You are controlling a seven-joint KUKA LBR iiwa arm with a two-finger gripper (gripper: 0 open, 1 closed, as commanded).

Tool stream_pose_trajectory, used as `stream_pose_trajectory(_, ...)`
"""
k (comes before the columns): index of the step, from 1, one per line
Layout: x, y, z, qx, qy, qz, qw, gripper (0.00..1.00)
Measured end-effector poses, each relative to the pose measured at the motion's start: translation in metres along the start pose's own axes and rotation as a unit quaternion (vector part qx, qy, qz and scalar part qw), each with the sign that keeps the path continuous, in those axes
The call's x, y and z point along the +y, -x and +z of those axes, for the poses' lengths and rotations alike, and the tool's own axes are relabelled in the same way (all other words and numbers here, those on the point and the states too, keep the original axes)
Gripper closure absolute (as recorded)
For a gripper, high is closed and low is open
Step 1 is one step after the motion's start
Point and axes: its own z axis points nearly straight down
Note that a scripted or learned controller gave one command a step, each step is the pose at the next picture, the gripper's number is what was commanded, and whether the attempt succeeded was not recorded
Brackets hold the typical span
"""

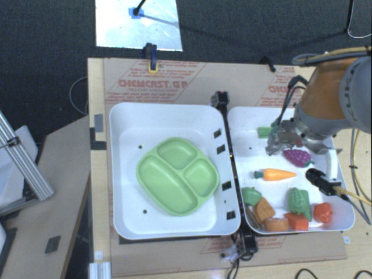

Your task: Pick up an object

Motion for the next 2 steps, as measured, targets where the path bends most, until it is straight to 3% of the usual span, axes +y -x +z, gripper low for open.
stream_pose_trajectory(1, -0.001, -0.004, -0.044, 0.000, 0.000, -0.003, 1.0000, 1.00)
stream_pose_trajectory(2, 0.000, -0.004, -0.064, 0.000, -0.001, -0.003, 1.0000, 1.00)
